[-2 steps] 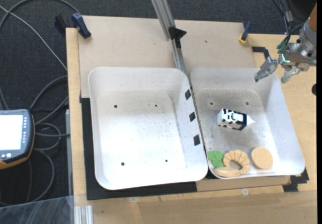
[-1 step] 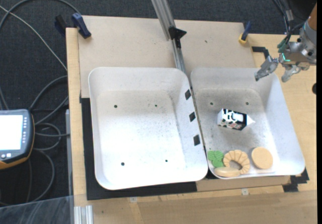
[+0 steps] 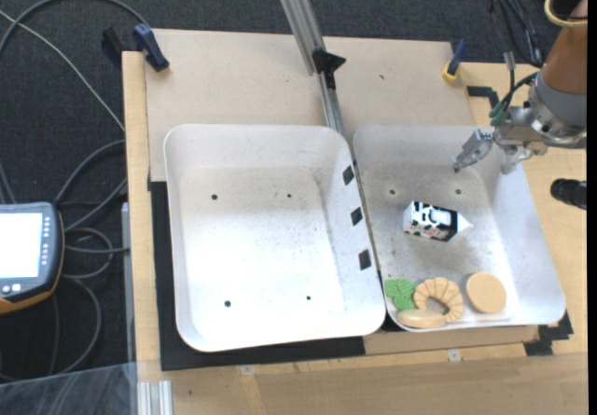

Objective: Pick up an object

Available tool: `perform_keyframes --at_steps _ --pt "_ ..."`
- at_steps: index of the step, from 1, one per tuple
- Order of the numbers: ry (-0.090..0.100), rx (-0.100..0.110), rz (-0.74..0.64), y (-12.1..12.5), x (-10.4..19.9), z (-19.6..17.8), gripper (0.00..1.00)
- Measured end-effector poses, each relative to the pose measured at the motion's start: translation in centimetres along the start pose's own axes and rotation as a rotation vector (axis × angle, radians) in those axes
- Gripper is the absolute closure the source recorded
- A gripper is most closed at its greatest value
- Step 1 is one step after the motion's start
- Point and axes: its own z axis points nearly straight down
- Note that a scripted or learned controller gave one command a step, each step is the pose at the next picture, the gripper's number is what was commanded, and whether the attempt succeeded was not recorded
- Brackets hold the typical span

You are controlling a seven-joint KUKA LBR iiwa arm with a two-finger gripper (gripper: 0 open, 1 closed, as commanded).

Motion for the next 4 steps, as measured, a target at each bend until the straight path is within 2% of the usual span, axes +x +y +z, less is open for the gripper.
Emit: perform_keyframes --at_steps 1,2,3,4 --pt "0.000 0.000 0.001 0.3 -0.3 6.2 0.00" --pt "-0.001 -0.002 0.001 0.3 -0.2 9.9 0.00" --pt "-0.002 -0.009 0.001 0.5 -0.2 8.5 1.00" --pt "-0.005 -0.014 0.001 0.9 -0.7 3.9 1.00"
